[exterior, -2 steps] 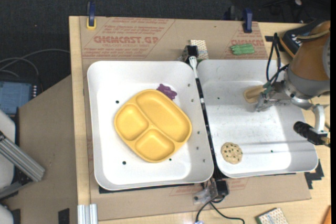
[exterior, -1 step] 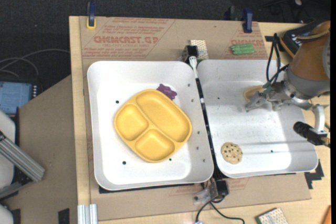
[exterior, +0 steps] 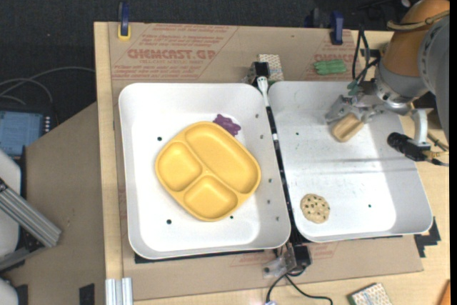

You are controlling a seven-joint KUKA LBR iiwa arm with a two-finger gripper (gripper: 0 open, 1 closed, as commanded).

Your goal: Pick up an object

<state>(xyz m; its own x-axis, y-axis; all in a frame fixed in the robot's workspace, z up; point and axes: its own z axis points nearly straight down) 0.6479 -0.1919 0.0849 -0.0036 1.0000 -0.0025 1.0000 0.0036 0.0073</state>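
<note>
The grey two-finger gripper (exterior: 348, 115) sits low in the upper part of the right shallow white bin (exterior: 400, 225), its fingers closed around a small tan block-shaped object (exterior: 346, 128) that shows between and just below them. To do this step well, the grip should probably be confirmed firm, then the lift taken straight up, since the block looks tilted and could slip. The bin's back wall lies near, so sideways drift that way seems risky; open floor spreads toward the round speckled cookie (exterior: 315, 208) near the front. The left white bin (exterior: 136, 175) carries a yellow three-compartment plastic tray (exterior: 207, 170) with a small purple piece (exterior: 228, 123) touching its far edge, well apart from the work.
</note>
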